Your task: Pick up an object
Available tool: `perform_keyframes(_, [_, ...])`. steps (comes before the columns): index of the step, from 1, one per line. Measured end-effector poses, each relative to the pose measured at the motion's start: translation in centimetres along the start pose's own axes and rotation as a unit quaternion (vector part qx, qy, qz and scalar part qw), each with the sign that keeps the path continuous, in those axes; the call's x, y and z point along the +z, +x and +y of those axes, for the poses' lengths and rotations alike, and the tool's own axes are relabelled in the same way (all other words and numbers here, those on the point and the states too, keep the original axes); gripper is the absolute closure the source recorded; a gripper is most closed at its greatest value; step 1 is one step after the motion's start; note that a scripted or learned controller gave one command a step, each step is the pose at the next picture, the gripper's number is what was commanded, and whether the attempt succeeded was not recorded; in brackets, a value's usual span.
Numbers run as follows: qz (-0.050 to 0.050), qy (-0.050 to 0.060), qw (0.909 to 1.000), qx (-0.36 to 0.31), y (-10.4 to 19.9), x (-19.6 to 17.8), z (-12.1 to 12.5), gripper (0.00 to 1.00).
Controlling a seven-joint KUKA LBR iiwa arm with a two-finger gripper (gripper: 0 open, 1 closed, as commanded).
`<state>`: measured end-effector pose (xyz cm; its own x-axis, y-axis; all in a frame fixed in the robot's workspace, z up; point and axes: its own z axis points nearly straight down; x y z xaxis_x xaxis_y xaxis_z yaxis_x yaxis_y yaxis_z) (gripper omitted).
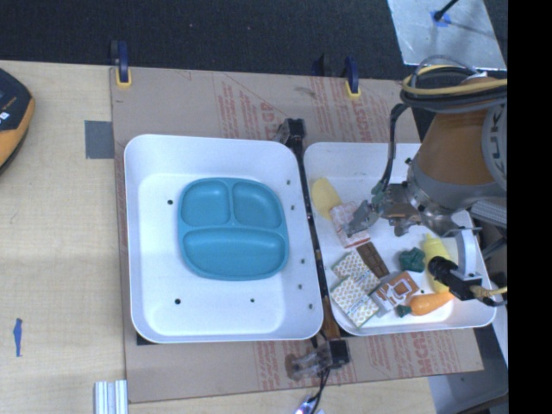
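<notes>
The right bin (pixel 345 158) holds a jumble of small items. Among them are a yellow rounded piece (pixel 325 195), a crinkly clear-and-red wrapper (pixel 351 222), a brown bar (pixel 373 257), two checkered packets (pixel 354 285), a small orange-and-white box (pixel 398 290), an orange carrot-like piece (pixel 429 304) and a green piece (pixel 410 258). My gripper (pixel 377 207) is low over this bin, right at the wrapper's right edge. I cannot make out whether it touches the wrapper.
The left bin (pixel 147 231) carries a blue divided plate (pixel 231 228). A metal clamp (pixel 293 132) sits between the bins at the back, and another (pixel 315 360) at the front. The arm's grey body (pixel 457 158) covers the right bin's back right corner.
</notes>
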<state>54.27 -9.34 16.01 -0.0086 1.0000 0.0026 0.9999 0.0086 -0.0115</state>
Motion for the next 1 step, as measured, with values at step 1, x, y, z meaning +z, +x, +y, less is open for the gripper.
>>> perform_keyframes(1, [-0.001, 0.0, 1.0, 0.002, -0.37, 7.27, 0.51, 0.0])
